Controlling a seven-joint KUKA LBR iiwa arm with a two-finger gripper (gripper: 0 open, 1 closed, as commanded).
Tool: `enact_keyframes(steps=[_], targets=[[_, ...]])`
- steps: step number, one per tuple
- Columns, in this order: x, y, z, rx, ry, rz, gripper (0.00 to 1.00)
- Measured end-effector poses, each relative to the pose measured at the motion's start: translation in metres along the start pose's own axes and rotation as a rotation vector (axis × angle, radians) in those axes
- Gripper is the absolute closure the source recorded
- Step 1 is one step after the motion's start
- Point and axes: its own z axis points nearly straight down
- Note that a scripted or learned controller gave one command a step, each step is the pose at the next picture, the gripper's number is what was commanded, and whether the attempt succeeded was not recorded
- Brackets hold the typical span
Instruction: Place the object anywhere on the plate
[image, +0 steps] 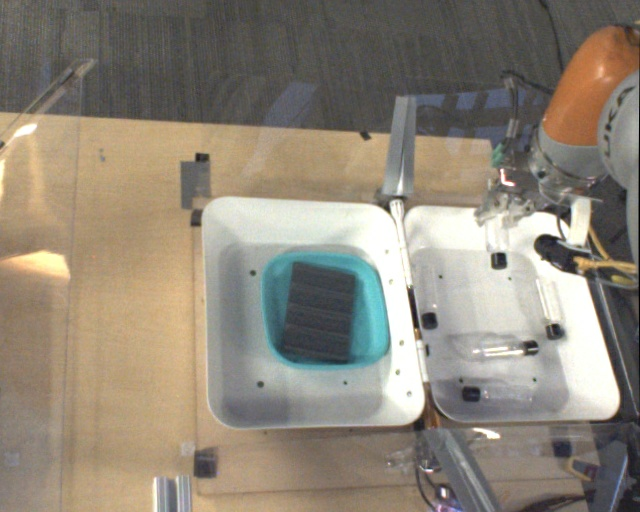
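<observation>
The dark ribbed block (320, 311) lies flat on the teal plate (372, 322) in the left bin (230, 300). It looks light, fairly stiff and grippy (best taken across its long edges). The hand (497, 215) hovers over the right bin (590, 380); its state cannot be told.

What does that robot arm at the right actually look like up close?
The arm has a rounded orange shell over grey and silvery metal. Its gripper is pale metal with thin fingers. Black and yellowish cables loop beside the wrist.
</observation>
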Motion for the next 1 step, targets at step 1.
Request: enact_keyframes(steps=[1], targets=[[0.0449,-0.1003,0.0057,0.001,0.003,-0.374,1.0]])
